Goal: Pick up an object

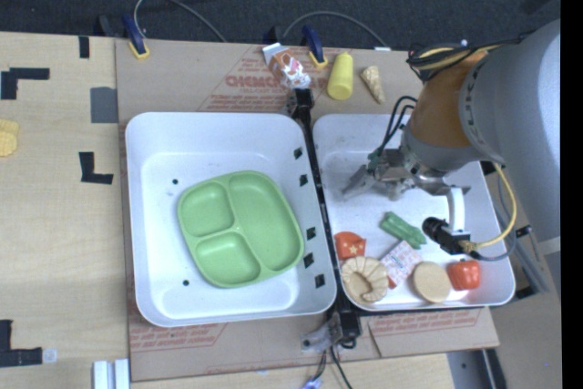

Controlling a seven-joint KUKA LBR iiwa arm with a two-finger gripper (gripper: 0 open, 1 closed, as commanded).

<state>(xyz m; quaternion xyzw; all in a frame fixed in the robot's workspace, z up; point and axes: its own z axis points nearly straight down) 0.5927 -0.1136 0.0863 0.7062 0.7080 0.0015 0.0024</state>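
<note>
Nearest candidate: a green piece (pixel 403 230), a short stick shape, lying flat on the floor of the right bin (pixel 351 137). Its long axis ran on a diagonal, one end pointing up towards the jaws, the other away from them towards the bin's outer near corner. It lay just below the jaws and a little back towards the wrist side, apart from them, not touched.

The gripper (pixel 363 179) was low over the middle of the right bin, fingers pointing at the divider between the bins. The arm came in from behind it, orange band above the wrist, the grey body bulking over the bin's outer edge. The jaws looked parted, with nothing between them (the tips were small and grey against white, so I read this with some caution).

Further below the jaws, along the near wall:
- red slice (pixel 350 245), almost straight under the fingertips
- ridged tan pastry (pixel 364 278), touching the red slice's lower side
- pink-and-white packet (pixel 399 260), just past the green piece's lower side
- round tan biscuit (pixel 432 281), with a red fruit (pixel 465 274) touching it

Ahead of the jaws, across the divider, the left bin (pixel 155 159) held a green divided plate (pixel 239 228). Above the jaws, outside the bins, stood a yellow cylinder (pixel 340 76), with a tan cone (pixel 373 84) just beside it.
</note>
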